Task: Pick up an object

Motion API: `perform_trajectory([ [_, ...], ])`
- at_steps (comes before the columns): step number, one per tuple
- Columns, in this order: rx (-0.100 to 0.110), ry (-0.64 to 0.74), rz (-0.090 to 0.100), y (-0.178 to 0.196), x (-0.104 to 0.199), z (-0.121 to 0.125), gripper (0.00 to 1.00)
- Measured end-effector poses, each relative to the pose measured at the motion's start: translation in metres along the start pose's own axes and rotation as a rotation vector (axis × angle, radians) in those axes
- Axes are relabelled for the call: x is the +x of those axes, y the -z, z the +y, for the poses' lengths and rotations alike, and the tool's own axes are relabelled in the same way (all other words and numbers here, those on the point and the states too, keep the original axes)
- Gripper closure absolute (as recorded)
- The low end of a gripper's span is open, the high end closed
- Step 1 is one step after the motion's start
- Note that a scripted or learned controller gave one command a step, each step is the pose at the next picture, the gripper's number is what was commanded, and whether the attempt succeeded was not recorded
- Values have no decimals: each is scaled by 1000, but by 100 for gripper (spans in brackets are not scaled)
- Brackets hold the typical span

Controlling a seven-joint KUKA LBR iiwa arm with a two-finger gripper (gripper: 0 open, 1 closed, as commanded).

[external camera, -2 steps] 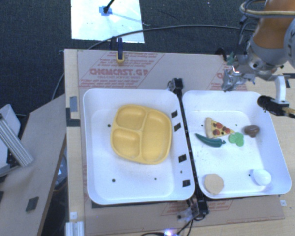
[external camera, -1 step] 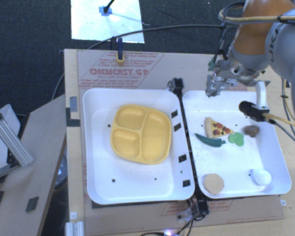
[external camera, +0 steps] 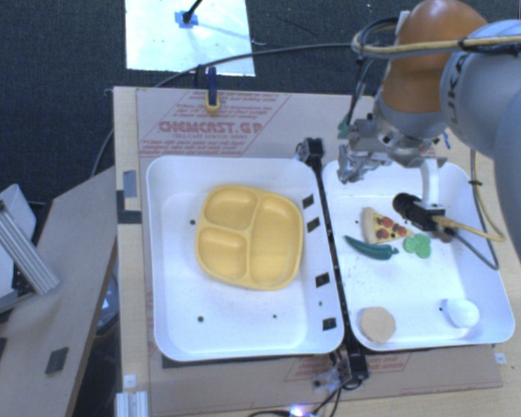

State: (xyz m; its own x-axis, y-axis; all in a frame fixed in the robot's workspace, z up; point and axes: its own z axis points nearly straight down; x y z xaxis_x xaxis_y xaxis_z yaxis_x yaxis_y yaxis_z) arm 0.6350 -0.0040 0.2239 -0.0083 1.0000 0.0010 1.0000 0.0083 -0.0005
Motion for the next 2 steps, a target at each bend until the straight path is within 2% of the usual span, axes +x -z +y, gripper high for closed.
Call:
perform_trajectory([
  [1, 1, 0, 0, -5, 47, -17, 100],
  [2, -3, 2, 1, 6, 100, -29, 100],
])
